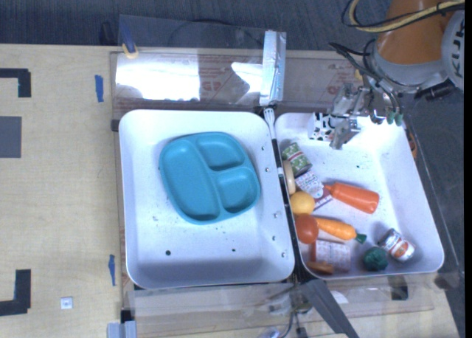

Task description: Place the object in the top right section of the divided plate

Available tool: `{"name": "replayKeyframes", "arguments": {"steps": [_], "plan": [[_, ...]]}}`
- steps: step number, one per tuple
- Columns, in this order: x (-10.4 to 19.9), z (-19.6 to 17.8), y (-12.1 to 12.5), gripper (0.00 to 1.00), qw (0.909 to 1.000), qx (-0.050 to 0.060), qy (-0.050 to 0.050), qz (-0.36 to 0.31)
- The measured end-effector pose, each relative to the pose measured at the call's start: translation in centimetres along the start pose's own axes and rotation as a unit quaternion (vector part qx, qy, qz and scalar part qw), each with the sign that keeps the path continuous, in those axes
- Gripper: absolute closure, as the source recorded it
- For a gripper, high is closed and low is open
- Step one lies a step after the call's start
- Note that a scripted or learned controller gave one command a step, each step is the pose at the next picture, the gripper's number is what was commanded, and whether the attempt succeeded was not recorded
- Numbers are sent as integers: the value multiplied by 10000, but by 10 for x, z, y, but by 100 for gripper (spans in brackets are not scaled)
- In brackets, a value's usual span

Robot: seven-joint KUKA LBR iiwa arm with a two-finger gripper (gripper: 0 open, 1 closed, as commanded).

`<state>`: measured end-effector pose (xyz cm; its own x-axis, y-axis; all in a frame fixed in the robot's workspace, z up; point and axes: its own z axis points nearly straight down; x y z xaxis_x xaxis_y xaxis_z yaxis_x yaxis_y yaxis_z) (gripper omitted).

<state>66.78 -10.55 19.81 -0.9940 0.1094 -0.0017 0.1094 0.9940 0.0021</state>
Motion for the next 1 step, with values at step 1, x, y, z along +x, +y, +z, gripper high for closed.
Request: {"name": "replayKeyframes", "arguments": {"steps": [1], "plan": [[30,20,-17,100,9948,7,9,1018]]}}
